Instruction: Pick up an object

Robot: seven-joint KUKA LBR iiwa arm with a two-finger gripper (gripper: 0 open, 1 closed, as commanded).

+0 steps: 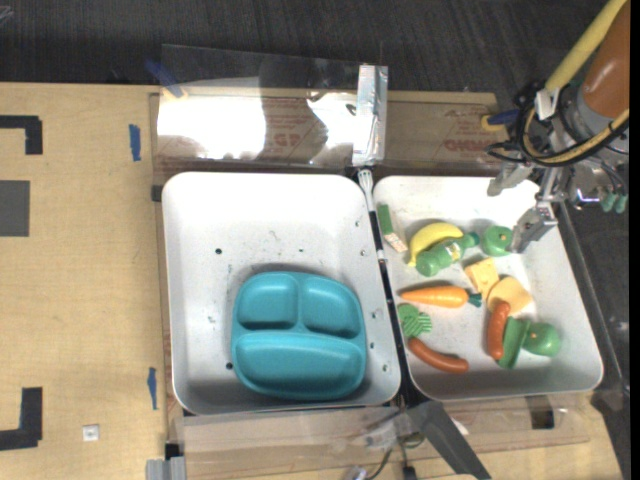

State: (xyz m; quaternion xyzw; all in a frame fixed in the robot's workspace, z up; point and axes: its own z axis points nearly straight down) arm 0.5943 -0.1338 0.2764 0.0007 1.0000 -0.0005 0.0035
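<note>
The right bin (pixel 575 368) holds several toy foods: a yellow banana (pixel 437 235), a green pear-like piece (pixel 434 260), a small green piece (pixel 497 239), a carrot (pixel 436 295), a yellow wedge (pixel 482 271), a red pepper (pixel 496 330), a green apple (pixel 542 340) and a red sausage (pixel 437 356). My gripper (pixel 518 208) hangs over the bin's far right corner, just right of the small green piece. Its fingers stand apart with nothing between them.
The left bin (pixel 190 208) carries a teal divided plate (pixel 298 334) at its near side. A clear plastic sheet (pixel 270 118) lies behind the bins. Cables (pixel 540 128) hang from the wrist. A low wall (pixel 378 268) separates the bins.
</note>
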